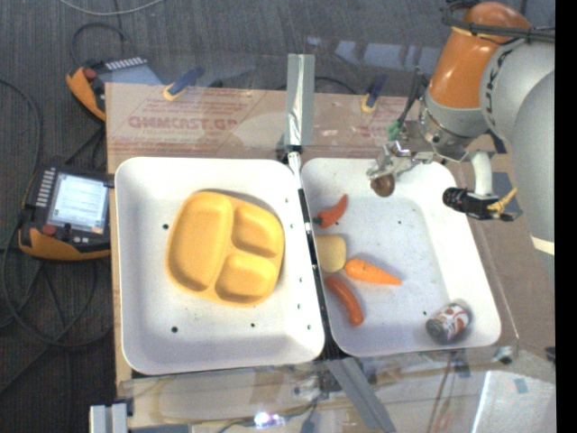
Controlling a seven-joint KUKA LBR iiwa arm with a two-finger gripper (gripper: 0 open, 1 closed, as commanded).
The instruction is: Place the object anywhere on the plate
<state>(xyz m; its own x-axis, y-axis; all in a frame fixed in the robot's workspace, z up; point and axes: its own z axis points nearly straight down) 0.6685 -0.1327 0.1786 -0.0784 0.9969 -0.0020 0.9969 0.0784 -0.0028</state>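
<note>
the fingers (386, 171) hang over the far edge of the right bin (478, 269), and a small brown, roundish object (384, 185) sits right at their tips; it looks pinched between them, though the view is small and the grip is hard to confirm. if so, that brown piece is the thing to carry. the yellow plate (227, 244), split into three compartments, lies in the left bin (144, 332), well to the left of the fingers and somewhat nearer the camera, so the coming move is judged to be a sideways carry over the ridge where the two bins meet. the piece is too round to give any long axis. below the fingers in the right bin lie a red pepper (332, 211), a pale yellow block (330, 253), a carrot (371, 273), a sausage (346, 299) and a small can (448, 321) near the front corner. none stands tall enough to block a lifted path; the bin walls are the only thing to clear. the surface beyond the bins holds a cardboard sheet (198, 124).
</note>
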